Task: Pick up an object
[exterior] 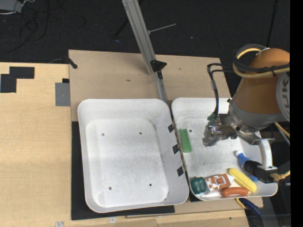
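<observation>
My gripper [209, 140] hangs low over the middle of the right bin [199, 109], below the orange wrist band. A green block [185, 140] lies just left of it, close to the bin's left wall and apart from the gripper. Along the bin's front edge sit a teal and white item [199, 185], an orange and white packet [218, 181], a red-orange sausage shape [234, 191] and a yellow corn cob [242, 179]. A blue and white object [241, 157] lies at the right, partly under the arm.
The left bin [94, 112] stands beside the right one, with black clips along the shared wall. A slanted metal rail [142, 37] rises behind the bins. The arm's body covers the right bin's far right part.
</observation>
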`<state>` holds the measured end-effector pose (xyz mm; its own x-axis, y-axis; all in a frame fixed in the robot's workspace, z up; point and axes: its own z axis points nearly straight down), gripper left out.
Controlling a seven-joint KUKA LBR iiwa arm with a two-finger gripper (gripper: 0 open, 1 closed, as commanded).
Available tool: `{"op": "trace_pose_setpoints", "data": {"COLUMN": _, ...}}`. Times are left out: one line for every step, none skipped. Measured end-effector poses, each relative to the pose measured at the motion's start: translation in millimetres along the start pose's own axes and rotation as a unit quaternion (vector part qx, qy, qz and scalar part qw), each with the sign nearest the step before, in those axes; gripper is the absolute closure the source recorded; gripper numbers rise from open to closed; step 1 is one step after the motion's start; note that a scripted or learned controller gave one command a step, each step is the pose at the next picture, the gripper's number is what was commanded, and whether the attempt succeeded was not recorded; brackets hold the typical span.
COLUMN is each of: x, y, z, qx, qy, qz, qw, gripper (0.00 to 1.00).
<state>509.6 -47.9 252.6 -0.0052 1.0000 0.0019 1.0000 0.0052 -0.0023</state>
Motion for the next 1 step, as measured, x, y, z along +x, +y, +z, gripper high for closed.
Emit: {"op": "trace_pose_setpoints", "data": {"x": 50.4, "y": 13.7, "z": 18.0, "qx": 0.002, "qy": 0.000, "qz": 0.001, "qw": 1.0000, "gripper": 1.00}}
